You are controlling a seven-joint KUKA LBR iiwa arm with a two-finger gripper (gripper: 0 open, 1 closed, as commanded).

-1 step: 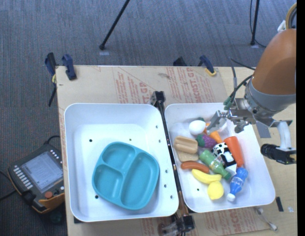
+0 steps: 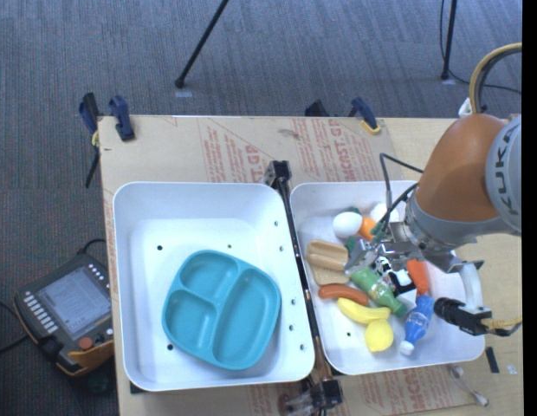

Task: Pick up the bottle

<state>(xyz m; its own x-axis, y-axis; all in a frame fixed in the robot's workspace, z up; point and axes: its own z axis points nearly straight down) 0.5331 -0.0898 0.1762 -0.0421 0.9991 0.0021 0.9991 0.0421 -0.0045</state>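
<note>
A: Where was the bottle?

B: Two candidates in the right bin (image 2: 325,199). A green bottle (image 2: 378,289) lay on its side near the middle, wedged among toy food. A blue bottle (image 2: 416,325) with a white cap lay toward the near right corner, beside the banana (image 2: 365,312).

A: And the gripper?

B: The gripper (image 2: 375,258) hung low over the clutter, just above the green bottle's upper end. Couldn't tell whether it was spread or clenched; the wrist and cabling hid it. Nothing was visibly held.

A: Handling guess?

B: Both looked like small hollow plastic toys, so probably light and stiff, with smooth round sides that would likely roll or squirt out of a two-point pinch. I'd have closed across the body at mid-length, perpendicular to the long axis, not on the cap or neck.

A: Neighbours a problem?

B: For the green one, yes. The sausage (image 2: 343,293) and banana were touching or nearly touching it, and the hot dog bun (image 2: 327,255) was close. The blue one had more room on its right flank.

A: Left bin (image 2: 143,204)?

B: Held a blue divided plate (image 2: 222,308), well apart from all this.
</note>
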